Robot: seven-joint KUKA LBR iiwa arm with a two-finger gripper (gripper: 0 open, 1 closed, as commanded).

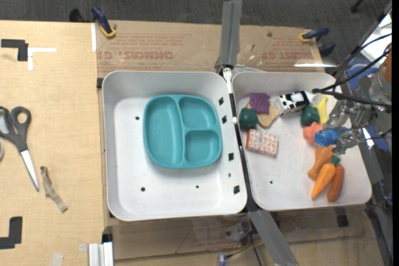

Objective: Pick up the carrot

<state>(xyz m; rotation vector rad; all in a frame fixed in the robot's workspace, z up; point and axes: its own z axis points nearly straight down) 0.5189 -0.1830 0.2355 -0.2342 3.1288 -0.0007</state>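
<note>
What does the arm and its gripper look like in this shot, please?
The arm comes in at the right edge: greyish metal with an orange patch near the frame's edge, and dark cables draped along it. The gripper is bare silvery metal, a slim mechanical assembly with a blue part close beside it.

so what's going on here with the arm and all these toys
A robot arm reaches in from the right, its gripper hovering over the right bin just above the carrots near the bin's right wall. Nothing is visibly held yet. Other toy foods lie scattered across that bin, and the left bin holds a teal divided plate.
</note>
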